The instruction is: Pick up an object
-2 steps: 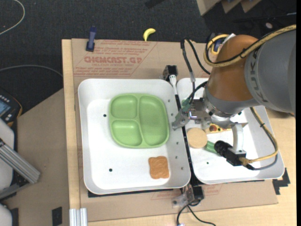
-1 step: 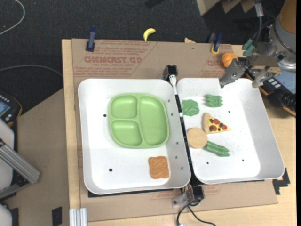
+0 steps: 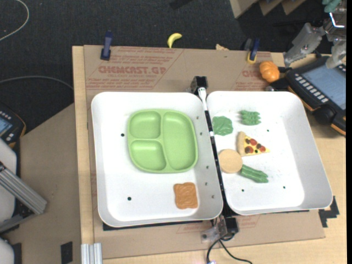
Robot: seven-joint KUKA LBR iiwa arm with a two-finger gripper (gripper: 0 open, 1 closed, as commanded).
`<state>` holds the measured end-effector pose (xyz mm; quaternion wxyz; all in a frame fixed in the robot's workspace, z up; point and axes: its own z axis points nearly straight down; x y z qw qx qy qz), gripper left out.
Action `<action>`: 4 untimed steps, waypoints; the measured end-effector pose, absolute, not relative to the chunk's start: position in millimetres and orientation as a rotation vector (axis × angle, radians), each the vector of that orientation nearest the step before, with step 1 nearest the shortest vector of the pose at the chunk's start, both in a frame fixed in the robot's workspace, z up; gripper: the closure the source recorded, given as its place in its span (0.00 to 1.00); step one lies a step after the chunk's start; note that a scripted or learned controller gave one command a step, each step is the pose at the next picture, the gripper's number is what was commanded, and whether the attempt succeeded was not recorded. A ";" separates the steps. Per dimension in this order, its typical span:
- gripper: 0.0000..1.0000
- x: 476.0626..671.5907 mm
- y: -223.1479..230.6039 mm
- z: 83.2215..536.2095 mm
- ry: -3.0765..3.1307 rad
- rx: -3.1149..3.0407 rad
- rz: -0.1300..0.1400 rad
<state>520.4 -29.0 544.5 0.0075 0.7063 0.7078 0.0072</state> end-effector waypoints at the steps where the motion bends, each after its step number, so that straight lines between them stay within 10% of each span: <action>1: 0.00 518.8 35.5 535.1 2.231 2.214 0.001; 3: 0.00 519.7 193.1 534.7 2.231 2.210 0.007; 4: 1.00 520.5 188.6 546.3 2.222 2.215 0.012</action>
